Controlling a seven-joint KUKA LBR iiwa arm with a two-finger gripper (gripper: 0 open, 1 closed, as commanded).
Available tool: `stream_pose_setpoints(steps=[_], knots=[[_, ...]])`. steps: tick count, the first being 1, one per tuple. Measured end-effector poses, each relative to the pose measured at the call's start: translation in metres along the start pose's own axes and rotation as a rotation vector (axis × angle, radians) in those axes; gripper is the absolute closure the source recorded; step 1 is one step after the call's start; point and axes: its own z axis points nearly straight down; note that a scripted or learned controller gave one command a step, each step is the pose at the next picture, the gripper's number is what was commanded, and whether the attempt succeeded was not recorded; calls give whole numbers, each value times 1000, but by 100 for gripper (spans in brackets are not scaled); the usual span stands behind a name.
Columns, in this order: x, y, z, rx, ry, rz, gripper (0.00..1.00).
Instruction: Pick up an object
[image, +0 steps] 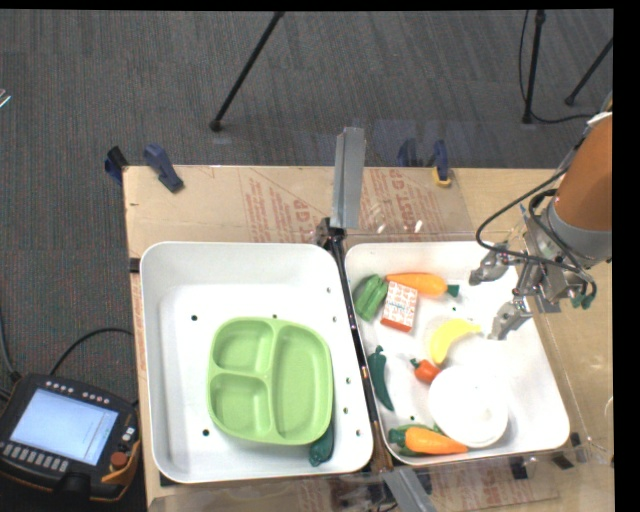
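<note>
We see the tool spread open, holding nothing, above the right white bin, near a yellow plastic banana and round white plate.

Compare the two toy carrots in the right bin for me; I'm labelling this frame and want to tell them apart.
The upper carrot lies near the bin's far side, beside the small orange-and-white box; the lower carrot lies at the near edge, against the white plate. The upper one's green end points right, the lower one's left. Both are orange and lie roughly crosswise.
</note>
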Motion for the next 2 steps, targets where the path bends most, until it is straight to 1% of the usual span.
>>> stream_pose_setpoints(steps=[1, 2], knots=[[8, 43, 109, -2, 6, 60, 0], [4, 46, 96, 0, -3, 52, 100]])
